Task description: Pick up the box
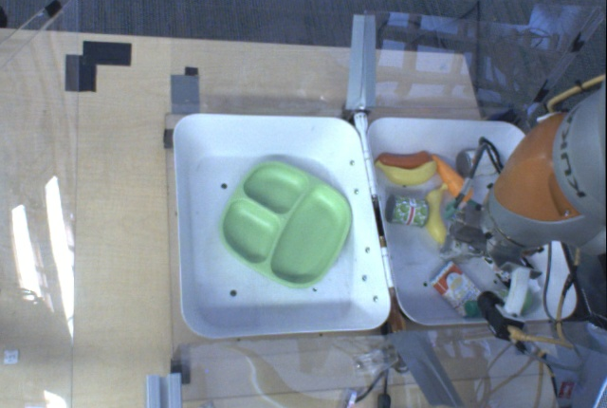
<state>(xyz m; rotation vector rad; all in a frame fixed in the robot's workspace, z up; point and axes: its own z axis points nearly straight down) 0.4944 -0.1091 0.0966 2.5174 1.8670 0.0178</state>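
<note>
The box point(454, 288) is a small carton printed in red, white and green. It lies flat and askew near the front edge of the right bin point(417, 302). My gripper point(465, 243) hangs over that bin at the end of the grey arm with the orange band point(536, 176). It is just behind the box and slightly above it, and its dark wrist parts hide the bin floor there. Nothing can be seen held in the gripper.
Behind the gripper the right bin holds a yellow and red toy fruit point(408, 168), a green can point(408, 211), a yellow piece point(435, 216) and an orange carrot point(450, 176). A green divided plate point(286, 224) lies in the left bin point(199, 302). Cables trail at the front right.
</note>
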